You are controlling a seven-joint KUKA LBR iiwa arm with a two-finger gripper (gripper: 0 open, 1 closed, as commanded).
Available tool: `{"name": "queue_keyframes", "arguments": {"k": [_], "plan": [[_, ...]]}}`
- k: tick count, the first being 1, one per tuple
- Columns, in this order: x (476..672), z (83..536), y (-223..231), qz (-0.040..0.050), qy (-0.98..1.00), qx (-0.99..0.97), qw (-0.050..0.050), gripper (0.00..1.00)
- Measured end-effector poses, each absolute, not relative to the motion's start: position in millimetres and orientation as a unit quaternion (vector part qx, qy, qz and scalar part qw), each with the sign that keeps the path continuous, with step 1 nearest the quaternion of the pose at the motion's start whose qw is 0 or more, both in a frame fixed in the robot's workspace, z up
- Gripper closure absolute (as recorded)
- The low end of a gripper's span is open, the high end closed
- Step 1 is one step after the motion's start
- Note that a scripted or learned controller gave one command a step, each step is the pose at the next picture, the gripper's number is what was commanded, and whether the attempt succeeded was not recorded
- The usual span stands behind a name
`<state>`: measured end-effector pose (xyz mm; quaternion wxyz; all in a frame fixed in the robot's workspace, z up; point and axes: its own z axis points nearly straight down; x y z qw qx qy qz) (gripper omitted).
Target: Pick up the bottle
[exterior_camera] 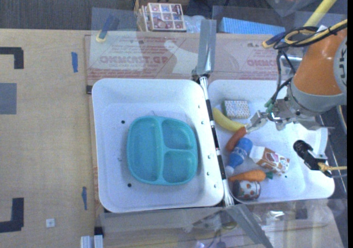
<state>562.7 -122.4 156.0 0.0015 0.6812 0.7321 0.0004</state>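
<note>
Hovering over the right bin (322, 183), the claw (259, 120) points left from the grey and orange arm (317, 76); its fingers look nearly closed with nothing between them, though at this size I cannot be sure of the gap.

Left bin (105, 147) holds one thing, a teal divided plate (162, 150) lying flat near its middle, with bare white floor all round it, widest on the far side. A ridge where the two bin rims meet runs between the bins.

In the right bin the things crowd the left half. A yellow banana (225, 120) lies along the left wall toward the far end, with a small speckled sponge (237, 108) just beyond it. An orange sausage-shaped piece (234, 137) lies just nearer than the banana. The bottle (240, 152), blue with a paler cap end, lies on its side close to the left wall, near the bin's middle. Just right of it is a small printed carton (272, 161). Nearer still lie a carrot (249, 176) and a round can (247, 189) in the near left corner. The right half of this bin's floor is mostly open, apart from a black part (306, 153) of the arm's gear above it.

The bottle sits nearer and slightly left of the claw tips, apart from them, with the orange piece between.
</note>
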Motion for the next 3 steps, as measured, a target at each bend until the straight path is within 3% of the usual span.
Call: {"name": "queue_keyframes", "arguments": {"k": [1,2,3], "plan": [[519.1,88.2,-99.2,0.0031,0.748,0.663,0.003,0.00],[520.6,99.7,-101.8,0.0048,0.747,0.665,0.006,1.00],[520.3,99.4,-101.6,0.0044,0.747,0.665,0.006,0.00]]}}
